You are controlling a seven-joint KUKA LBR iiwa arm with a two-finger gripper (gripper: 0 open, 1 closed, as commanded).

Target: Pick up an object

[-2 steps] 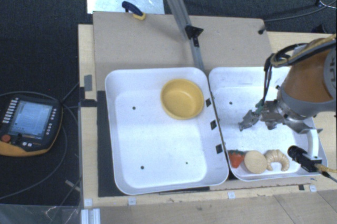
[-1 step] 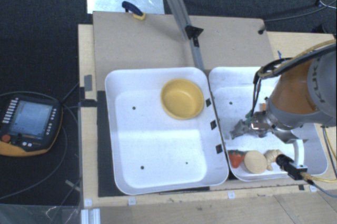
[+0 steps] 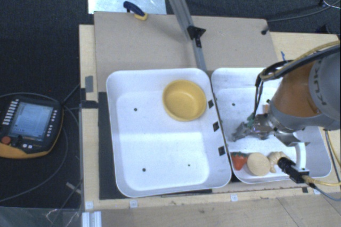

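A yellow bowl sits in the left bin, near its upper right corner. In the right bin, along the front edge, lie a small red object, a beige rounded object and a smaller pale object. My gripper hangs low over the right bin, just above and left of these objects, with the grey and orange arm behind it. The finger gap cannot be made out.
A metal pole slants across the brown board behind the bins. A teach pendant lies on the dark floor at left. Black clips sit on the rim between the bins. Cables run along the arm.
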